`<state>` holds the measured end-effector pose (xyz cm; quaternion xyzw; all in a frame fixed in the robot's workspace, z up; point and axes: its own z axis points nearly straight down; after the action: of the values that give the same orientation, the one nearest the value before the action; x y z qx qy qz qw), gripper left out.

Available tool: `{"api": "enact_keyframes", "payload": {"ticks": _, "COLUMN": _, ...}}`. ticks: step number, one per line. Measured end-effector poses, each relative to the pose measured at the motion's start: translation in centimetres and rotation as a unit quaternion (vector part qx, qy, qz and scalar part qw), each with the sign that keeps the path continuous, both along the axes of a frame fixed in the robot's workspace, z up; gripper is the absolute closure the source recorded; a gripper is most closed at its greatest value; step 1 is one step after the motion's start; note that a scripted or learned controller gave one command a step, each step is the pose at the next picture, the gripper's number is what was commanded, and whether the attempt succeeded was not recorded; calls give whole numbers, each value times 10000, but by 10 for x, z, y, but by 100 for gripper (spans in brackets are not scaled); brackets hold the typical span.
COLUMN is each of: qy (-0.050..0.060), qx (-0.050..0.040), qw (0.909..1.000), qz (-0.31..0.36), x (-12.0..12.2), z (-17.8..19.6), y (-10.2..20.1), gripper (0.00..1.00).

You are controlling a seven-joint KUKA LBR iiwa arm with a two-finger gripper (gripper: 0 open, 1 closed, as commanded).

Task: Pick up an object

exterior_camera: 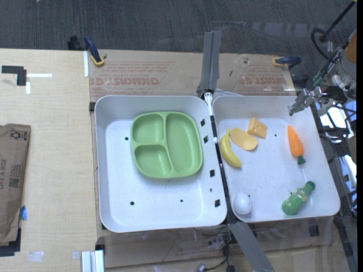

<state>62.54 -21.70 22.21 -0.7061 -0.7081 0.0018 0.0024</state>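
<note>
The right bin (272, 174) holds several objects. A yellow banana (229, 151) lies by its left wall, touching a flat yellow-orange slice (245, 140), with an orange wedge (258, 128) just behind. An orange carrot (295, 142) lies near the right wall. A green bottle (297, 199) lies at the front right, and a white egg-shaped object (243, 203) at the front left. My gripper (302, 102) hangs at the bin's back right corner, above the rim, behind the carrot and apart from it. Nothing shows in it.
A green divided plate (167, 145) sits in the left bin (113, 197). A metal divider (211, 67) stands behind the bins' shared wall. A brown paper bag (12, 180) lies at the bench's far left. Cables and frame parts (334, 112) crowd the right side.
</note>
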Motion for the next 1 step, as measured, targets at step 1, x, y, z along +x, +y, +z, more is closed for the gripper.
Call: {"api": "enact_keyframes", "payload": {"ticks": 1, "qy": 1, "qx": 3, "qw": 9970, "qz": -776, "x": -56, "z": -78, "y": -4, "gripper": 0}}
